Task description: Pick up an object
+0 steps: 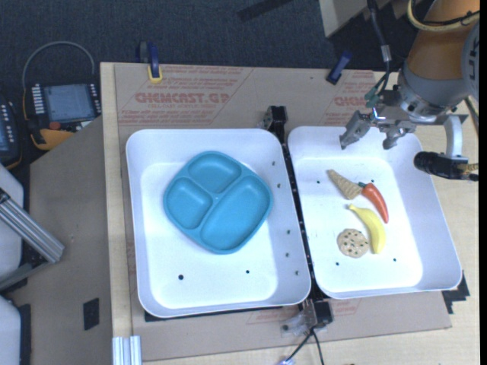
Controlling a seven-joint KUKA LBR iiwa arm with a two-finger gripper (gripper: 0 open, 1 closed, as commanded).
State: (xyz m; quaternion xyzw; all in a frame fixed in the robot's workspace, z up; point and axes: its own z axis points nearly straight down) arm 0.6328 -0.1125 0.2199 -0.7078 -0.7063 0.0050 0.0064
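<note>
We see the gripper (373, 133) poised over the far edge of the right bin (426, 268), its two fingers (352, 134) spread apart with nothing between them. The grey arm (435, 82) with its orange band (450, 6) comes in from the upper right.

In the right bin we count four small things grouped near the middle. An ice-cream cone (344, 182) lies on its side, furthest from us and nearest the gripper, though still apart from it. Just beside the cone, a red chili pepper (376, 200) lies at a slant with its green stem towards the cone. Below these, a yellow banana (370, 226) lies just under the pepper, and a round cookie (352, 242) rests against the banana's lower left side.

The left bin (152, 226) holds a blue divided plate (218, 201) with three compartments, sitting a little above the bin's middle. Both bins stand side by side on a brown cardboard sheet (190, 93) that covers the tabletop, printed with red lettering. To the far left, off the cardboard, we see a pendant with a small screen (67, 102) and a looped cable
</note>
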